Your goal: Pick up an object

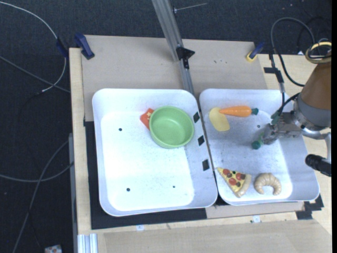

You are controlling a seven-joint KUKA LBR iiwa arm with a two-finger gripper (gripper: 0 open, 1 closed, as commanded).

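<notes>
Right bin (295,186), toward the tabletop's right edge. The pincer (261,141) hung low over the bin's middle, a small teal tip at its end; its opening could not be told. The carrot (235,110) lay near the bin's far rim, the croissant (267,183) and pizza slice (234,180) along the near rim. A sound pick would centre squarely over one item before descending.

A grey arm with an orange band reaches in from the worktop's right edge, its gripper (261,140) angled downward.
</notes>
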